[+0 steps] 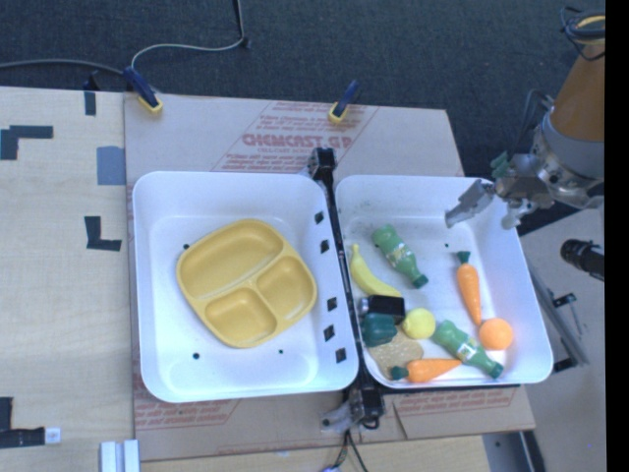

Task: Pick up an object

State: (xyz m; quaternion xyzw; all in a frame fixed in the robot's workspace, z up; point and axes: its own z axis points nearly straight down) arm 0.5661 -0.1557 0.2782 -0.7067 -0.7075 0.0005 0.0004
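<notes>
Your gripper (pixel 488 203): fingers spread, nothing betw. them, over upper-right rim of right bin (pixel 521 293).

Below jaws in that bin: 2 carrots, nearest (pixel 469 292), other (pixel 428 369); 2 green bottles (pixel 398 255), (pixel 466 348); 1 banana (pixel 370 275); 1 lemon (pixel 420 324); 1 orange (pixel 496 333).

Far left of jaws: left bin (pixel 157 293) w/ 1 yellow divided plate (pixel 246 281).

Bins sit on cardboard (pixel 206 141), 2 clamps, dark carpet beyond.

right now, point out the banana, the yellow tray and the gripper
banana (pixel 369 275), camera view, middle of its curve
yellow tray (pixel 246 281), camera view, ridge between its compartments
gripper (pixel 484 205), camera view, midway between its fingertips
</notes>
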